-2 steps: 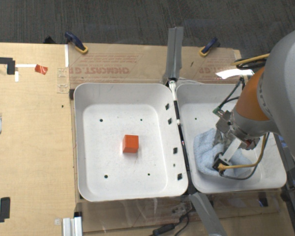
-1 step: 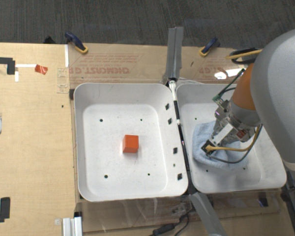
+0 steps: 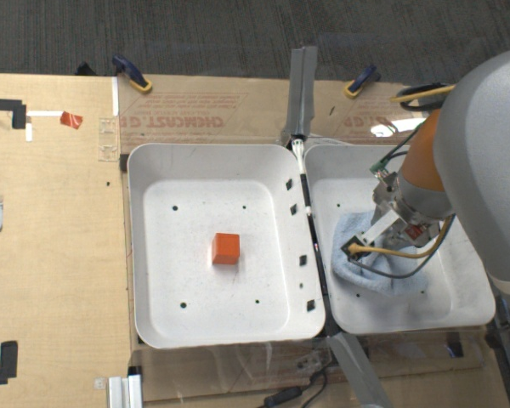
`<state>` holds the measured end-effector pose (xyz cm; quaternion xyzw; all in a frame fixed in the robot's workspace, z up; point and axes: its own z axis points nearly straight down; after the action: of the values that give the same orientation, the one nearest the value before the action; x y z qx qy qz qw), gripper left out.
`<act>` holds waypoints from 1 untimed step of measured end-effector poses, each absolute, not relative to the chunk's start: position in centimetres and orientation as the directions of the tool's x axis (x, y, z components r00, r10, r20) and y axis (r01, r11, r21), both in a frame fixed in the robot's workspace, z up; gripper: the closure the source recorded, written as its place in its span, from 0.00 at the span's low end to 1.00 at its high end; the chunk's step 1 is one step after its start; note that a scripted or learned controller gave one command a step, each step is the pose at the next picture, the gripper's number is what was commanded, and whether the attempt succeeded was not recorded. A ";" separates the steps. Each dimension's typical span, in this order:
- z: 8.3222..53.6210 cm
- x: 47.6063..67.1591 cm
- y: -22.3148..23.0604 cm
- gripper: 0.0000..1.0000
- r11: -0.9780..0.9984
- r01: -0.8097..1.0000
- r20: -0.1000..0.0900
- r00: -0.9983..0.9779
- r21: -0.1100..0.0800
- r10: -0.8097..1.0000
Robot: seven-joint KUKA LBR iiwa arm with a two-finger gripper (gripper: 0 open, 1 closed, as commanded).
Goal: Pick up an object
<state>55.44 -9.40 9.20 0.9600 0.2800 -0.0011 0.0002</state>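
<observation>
Desk (image 3: pixel 51 253) light wood, brown cardboard sheet (image 3: pixel 204 113) laid along its far edge. 2 white bins sit directly on it side by side: left bin (image 3: pixel 153 313) and right bin (image 3: pixel 459 313), rims touching at the middle. 2 blue-and-yellow clamps (image 3: pixel 132 73) on the far edge. Small red tag (image 3: pixel 70 120) near the desk's far-left corner.

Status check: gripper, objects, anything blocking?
Gripper down on pale blue cloth, right bin. Orange block alone, left bin. Nothing blocking.
</observation>
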 end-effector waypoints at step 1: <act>9.3 51.0 -9.4 1.00 -0.873 0.488 -0.001 0.873 -0.002 0.488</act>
<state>51.04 -9.37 9.27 0.9676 0.2524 -0.0007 -0.0008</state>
